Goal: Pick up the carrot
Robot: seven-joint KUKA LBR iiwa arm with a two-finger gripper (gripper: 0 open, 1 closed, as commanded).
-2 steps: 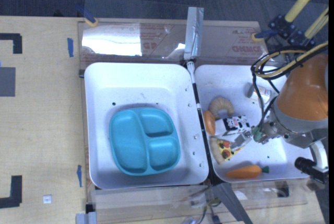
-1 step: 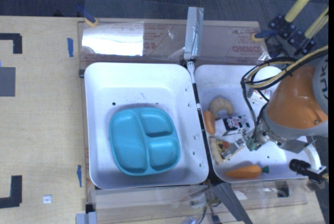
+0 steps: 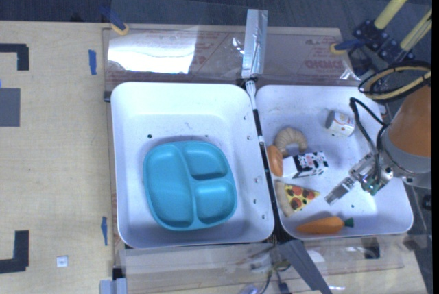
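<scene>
An orange carrot [image 3: 320,225] lies along the bottom edge of the right bin [image 3: 401,221], its long axis running left to right. The gripper [image 3: 336,194], just above it in the frame, grasps nothing; whether it is parted is unclear.

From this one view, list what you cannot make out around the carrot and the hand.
- Hand: small and blurred in the camera view; whether it is open or shut cannot be told.
- Arm: cut off by the right edge.
- Small black-and-white item: too small to identify.
- Small cup-like item: print too blurred to read.
- Carrot: its underside, and how close it lies to the right bin's front wall, is unclear.
</scene>
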